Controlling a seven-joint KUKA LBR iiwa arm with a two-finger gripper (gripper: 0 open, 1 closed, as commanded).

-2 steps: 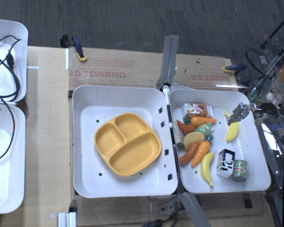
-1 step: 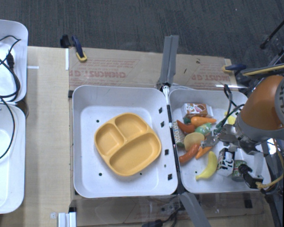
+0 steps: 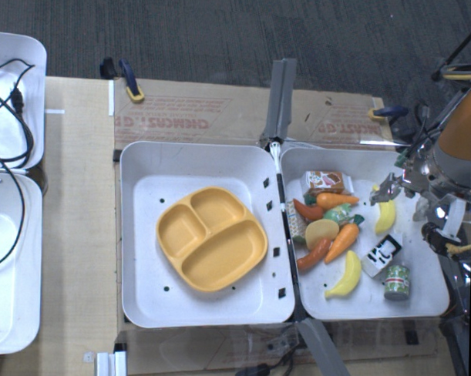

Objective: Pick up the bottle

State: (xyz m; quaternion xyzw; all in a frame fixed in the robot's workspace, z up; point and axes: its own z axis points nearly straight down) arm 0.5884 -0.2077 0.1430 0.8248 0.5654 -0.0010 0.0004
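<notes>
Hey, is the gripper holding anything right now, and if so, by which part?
Cannot be told. The gripper hangs over the right bin, beside a banana, but nothing visibly sits in it.

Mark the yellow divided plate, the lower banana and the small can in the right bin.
yellow divided plate (image 3: 218,256): camera view, floor of its large compartment.
lower banana (image 3: 346,277): camera view, middle of its curved body.
small can (image 3: 397,281): camera view, its side label.

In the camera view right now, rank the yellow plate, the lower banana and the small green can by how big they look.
1. Yellow plate, by far the largest.
2. Lower banana.
3. Green can, the smallest, though its gap to the banana is modest.
</notes>
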